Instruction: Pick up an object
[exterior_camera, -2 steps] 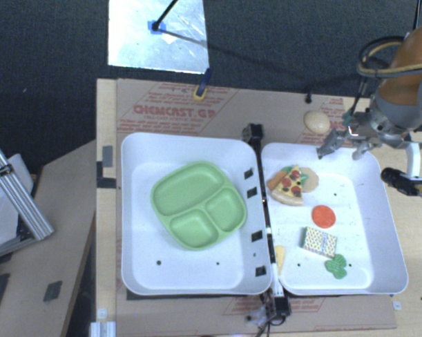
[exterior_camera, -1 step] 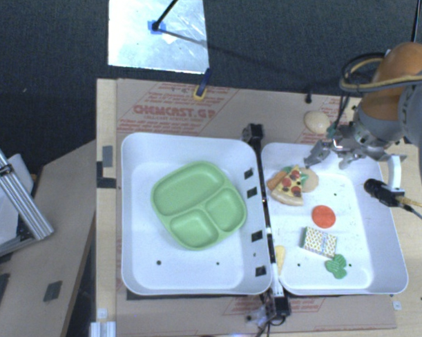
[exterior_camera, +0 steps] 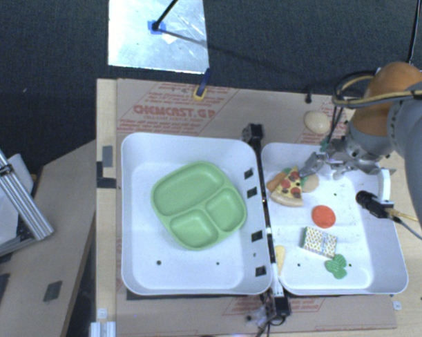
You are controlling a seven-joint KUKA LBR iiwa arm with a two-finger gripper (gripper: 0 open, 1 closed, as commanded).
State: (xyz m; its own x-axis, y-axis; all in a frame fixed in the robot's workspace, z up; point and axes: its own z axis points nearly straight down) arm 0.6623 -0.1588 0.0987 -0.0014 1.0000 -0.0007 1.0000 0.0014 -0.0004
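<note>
To lift cleanly, the arm should drop straight down and centre over one item, away from the bin wall. The plate [exterior_camera: 198,204] sits in the left bin [exterior_camera: 135,265]. In the right bin [exterior_camera: 390,271], the pizza [exterior_camera: 286,186] lies just left of and below the gripper [exterior_camera: 315,163]. Whether its jaws are apart or together cannot be told.

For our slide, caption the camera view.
Gripper hovers beside pizza slice in right bin; green tray in left.
</note>
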